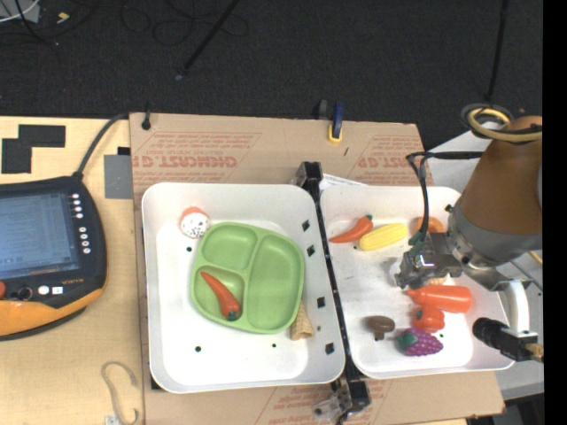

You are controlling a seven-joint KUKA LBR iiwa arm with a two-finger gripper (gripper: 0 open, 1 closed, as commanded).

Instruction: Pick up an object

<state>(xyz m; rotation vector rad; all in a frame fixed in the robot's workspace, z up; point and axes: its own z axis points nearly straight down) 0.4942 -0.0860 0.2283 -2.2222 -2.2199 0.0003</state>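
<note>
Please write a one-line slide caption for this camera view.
Grey arm's gripper lowered into the right white bin among plastic toy vegetables, beside an orange carrot.

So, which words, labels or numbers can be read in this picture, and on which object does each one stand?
Red print on the cardboard sheet behind the bins, two repeats: upside down and blurred, cannot be read with certainty.
Red print on the cardboard's front edge: too blurred to read.
Screen of the handheld pendant at the left: lines of text, too small to read.
Toys, green plate and bins: no text visible.

Upside-down red print on cardboard (221,149), illegible.
</note>
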